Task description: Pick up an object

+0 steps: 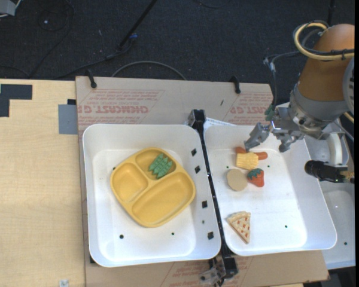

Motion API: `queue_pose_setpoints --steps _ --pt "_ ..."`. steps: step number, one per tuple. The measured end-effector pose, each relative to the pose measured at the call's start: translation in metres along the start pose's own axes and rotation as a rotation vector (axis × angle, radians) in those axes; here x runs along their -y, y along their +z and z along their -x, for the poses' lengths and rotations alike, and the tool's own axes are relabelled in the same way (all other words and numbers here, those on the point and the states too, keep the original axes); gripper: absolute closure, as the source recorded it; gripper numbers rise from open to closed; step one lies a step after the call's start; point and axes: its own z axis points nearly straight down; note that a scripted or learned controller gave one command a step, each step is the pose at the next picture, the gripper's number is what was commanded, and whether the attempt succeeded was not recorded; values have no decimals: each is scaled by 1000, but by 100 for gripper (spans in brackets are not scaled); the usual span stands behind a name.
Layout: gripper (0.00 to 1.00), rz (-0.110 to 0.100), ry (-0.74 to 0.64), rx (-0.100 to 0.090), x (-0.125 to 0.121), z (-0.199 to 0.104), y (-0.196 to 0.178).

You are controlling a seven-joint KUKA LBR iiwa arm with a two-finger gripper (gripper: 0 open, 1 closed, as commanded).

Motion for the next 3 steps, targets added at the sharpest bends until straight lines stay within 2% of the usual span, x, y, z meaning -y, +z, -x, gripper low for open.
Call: queue_pose_setpoints --steps 1,3 --pt "0 12 -2 1 -2 0 -7" --pt "0 9 -1 1 -5 9 119"
